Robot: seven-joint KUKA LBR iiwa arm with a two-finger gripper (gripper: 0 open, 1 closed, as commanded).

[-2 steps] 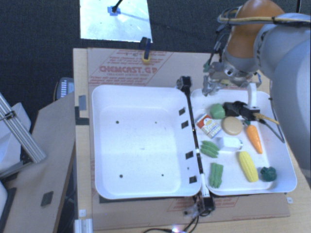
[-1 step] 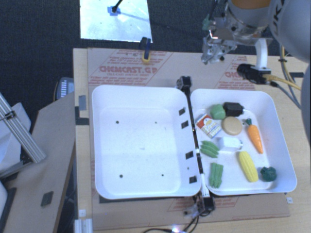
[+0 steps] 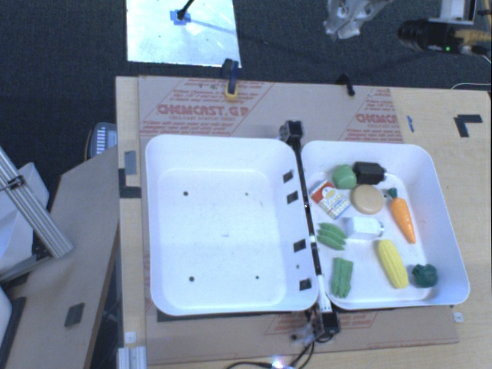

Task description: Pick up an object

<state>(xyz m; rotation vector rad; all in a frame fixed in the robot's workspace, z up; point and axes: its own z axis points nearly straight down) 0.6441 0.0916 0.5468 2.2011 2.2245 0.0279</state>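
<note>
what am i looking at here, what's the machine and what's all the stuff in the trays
This is one camera fixed above a bench, looking down at a slant. The metal thing at the top is the gripper of a robot arm that reaches in from the right; it hangs above the dark floor, beyond the bench, and I see nothing held in it. On the bench sit two shallow white bins. The left bin has a bare floor. The right bin holds toy food: a carrot, a corn cob, broccoli, a round bun, a small box and several green pieces. The job is to pick one up, which has not yet happened.
</note>
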